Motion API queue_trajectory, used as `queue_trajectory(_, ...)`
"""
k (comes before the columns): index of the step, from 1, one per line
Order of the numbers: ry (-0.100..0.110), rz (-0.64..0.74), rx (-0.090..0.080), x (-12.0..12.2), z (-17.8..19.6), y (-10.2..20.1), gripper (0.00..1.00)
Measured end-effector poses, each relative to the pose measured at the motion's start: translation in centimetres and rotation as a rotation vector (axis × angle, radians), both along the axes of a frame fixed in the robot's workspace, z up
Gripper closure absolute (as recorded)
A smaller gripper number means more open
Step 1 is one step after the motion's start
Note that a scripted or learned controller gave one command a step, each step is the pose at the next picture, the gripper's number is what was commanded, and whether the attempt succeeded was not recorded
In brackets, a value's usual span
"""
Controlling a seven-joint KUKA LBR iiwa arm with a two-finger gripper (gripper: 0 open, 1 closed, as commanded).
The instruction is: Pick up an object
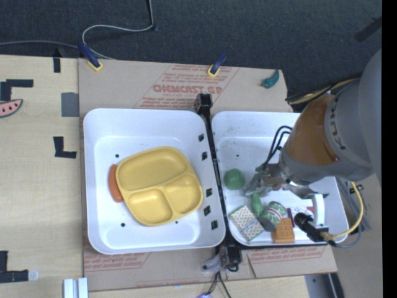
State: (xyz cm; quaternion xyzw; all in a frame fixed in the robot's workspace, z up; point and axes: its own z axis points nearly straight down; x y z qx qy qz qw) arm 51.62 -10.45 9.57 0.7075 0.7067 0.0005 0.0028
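You've got the grey two-finger gripper [259,188] low in the right shallow white bin [248,132], fingers apart, clamped on nothing. Round green ball [234,179] sits just left of it. Below: green-labelled can [273,214], checkered packet [246,221], orange waffle-patterned block [283,231]. Left white bin [99,166] has a yellow divided plastic tray [159,185] w/ an orange piece [115,183] at its left edge.

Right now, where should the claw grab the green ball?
Around the middle of the green ball, coming straight down from above. It is round, so any two opposite sides work, and it sits apart from the cluttered items nearer the claw, with bare bin floor around it.
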Motion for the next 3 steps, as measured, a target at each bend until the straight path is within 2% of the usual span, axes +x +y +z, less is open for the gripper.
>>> queue_trajectory(1,0.006,0.003,0.004,-1.5,8.8,7.5,1.0)
queue_trajectory(2,0.005,0.004,0.004,-3.2,14.8,12.5,1.0)
queue_trajectory(3,0.007,0.004,0.003,-3.3,15.5,18.8,1.0)
